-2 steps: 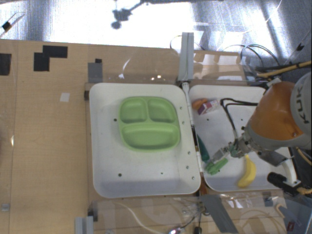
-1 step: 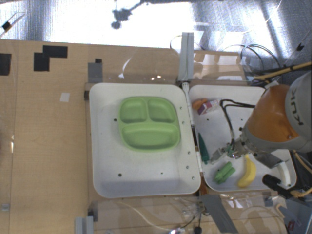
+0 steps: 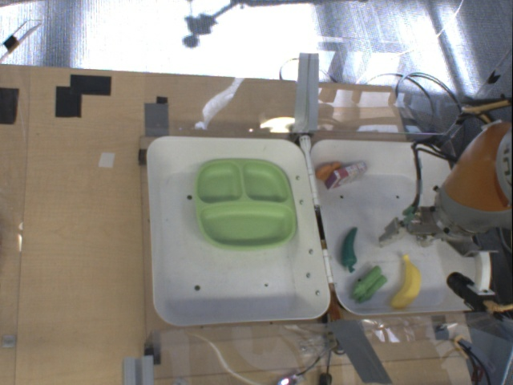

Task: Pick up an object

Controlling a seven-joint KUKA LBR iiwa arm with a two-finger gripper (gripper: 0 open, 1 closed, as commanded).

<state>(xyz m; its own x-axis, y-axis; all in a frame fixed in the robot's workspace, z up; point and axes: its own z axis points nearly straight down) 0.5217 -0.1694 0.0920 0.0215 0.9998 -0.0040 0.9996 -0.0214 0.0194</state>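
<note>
In the right bin point(image 3: 377, 163) lie a yellow banana point(image 3: 407, 284), a light green toy point(image 3: 369, 283), a dark green pepper-like piece point(image 3: 349, 249) and, at the far left corner, an orange item with a small pink-and-white packet point(image 3: 340, 172). My gripper point(image 3: 407, 233) hovers over the middle right of this bin, just above the banana in the view and to the right of the dark green piece. Its fingers look spread, with nothing between them.
The left bin point(image 3: 172, 239) holds a light green divided plate point(image 3: 244, 202). A raised divider point(image 3: 314, 215) separates the two bins. Cables and the orange-banded arm point(image 3: 481, 175) crowd the right side. Wooden bench surface lies to the left.
</note>
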